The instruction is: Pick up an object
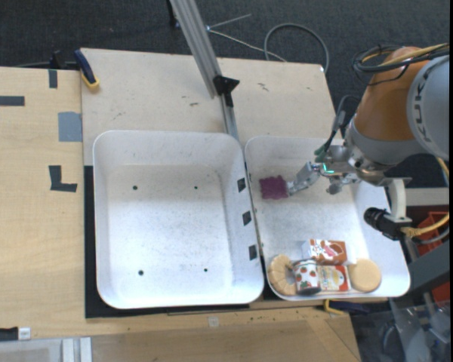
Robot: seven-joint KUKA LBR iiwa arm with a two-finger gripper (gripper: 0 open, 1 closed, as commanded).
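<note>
A small maroon block (272, 188) lies in the upper left part of the right bin (377, 225). My gripper (314, 187) hangs over that bin just to the block's right. It is open, with its left fingertip (294, 187) close beside the block and nothing between the fingers. Along the bin's front edge lie two round tan biscuits (365, 275), one at each end of a cluster, with a red-and-white packet (327, 250) and a strawberry-printed tub (309, 277) between them.
The left bin (166, 217) adjoins the right one along a shared wall with black clips (246, 217). A slanted metal rail (204, 44) comes down from the top to the bins' junction. The arm's orange and grey body (396, 119) overhangs the right bin's far right side.
</note>
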